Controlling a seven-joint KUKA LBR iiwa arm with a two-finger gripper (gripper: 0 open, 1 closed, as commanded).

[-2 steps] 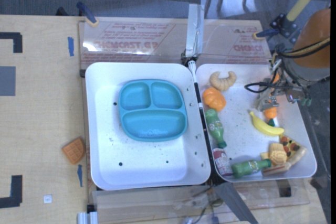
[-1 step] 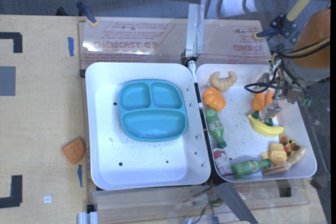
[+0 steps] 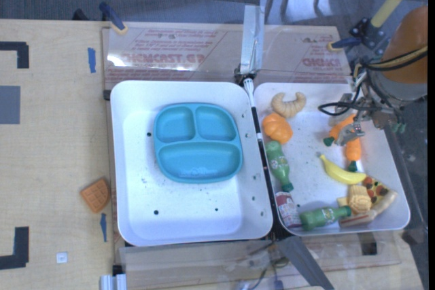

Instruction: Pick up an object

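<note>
In the right bin (image 3: 394, 166), my gripper (image 3: 353, 130) hangs low at the far right side, right over a carrot (image 3: 339, 128) whose green tip points left. A second orange piece (image 3: 353, 149) lies just below it. Cables and the wrist hide the contact. Also in this bin are a banana (image 3: 342, 172), a croissant (image 3: 288, 103), an orange (image 3: 276, 128), two green bottles (image 3: 279, 163) (image 3: 325, 216), a corn piece (image 3: 359, 197) and a pizza slice (image 3: 380, 192).
The left bin (image 3: 136, 214) holds a blue divided plate (image 3: 197, 142). A small brown waffle (image 3: 95, 195) lies on the bench to the left of the bins. Clear panels stand behind both bins.
</note>
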